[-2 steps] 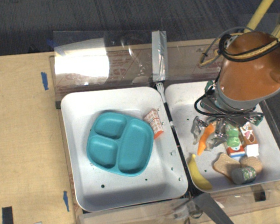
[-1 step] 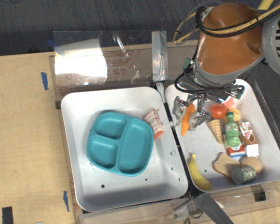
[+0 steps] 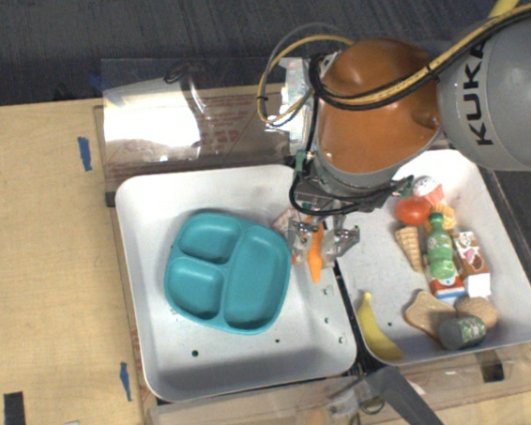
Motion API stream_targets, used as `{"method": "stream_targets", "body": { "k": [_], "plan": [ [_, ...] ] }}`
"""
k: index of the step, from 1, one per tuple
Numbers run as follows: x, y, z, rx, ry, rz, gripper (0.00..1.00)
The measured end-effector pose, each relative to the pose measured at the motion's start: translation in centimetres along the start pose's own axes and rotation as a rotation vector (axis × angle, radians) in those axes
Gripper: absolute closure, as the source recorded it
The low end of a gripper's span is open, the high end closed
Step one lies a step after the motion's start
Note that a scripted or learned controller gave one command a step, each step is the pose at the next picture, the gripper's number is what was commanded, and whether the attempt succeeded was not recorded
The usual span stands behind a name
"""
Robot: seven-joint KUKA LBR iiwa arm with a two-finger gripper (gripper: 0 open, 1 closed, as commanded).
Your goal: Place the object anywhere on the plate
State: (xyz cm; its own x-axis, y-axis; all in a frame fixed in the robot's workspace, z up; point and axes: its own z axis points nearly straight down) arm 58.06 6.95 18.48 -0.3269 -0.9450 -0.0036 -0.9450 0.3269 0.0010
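A teal plate (image 3: pixel 226 270) with three compartments lies in the left bin (image 3: pixel 168 359). My gripper (image 3: pixel 322 241) hangs over the seam between the two bins, just right of the plate's rim. An orange carrot (image 3: pixel 314 256) stands upright between its fingers, so the gripper is shut on it. The arm's orange band and grey wrist hide the gripper's upper part.
The right bin (image 3: pixel 513 322) holds several toy foods: a tomato (image 3: pixel 413 210), an ice cream cone (image 3: pixel 409 245), a green bottle (image 3: pixel 438 247), a banana (image 3: pixel 376 331), bread and a dark can (image 3: pixel 462 330). Cables loop above the wrist.
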Motion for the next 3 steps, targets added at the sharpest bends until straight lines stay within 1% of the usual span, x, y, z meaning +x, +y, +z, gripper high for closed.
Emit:
{"method": "stream_targets", "body": {
  "k": [1,2,3],
  "plan": [
    [0.0,-0.1,-0.1,0.002,-0.001,0.001,0.0],
    [4.3,1.4,-0.1,0.001,0.001,-0.342,0.0],
    [3.9,1.4,-1.2,0.005,-0.006,-0.341,1.0]
  ]
}}
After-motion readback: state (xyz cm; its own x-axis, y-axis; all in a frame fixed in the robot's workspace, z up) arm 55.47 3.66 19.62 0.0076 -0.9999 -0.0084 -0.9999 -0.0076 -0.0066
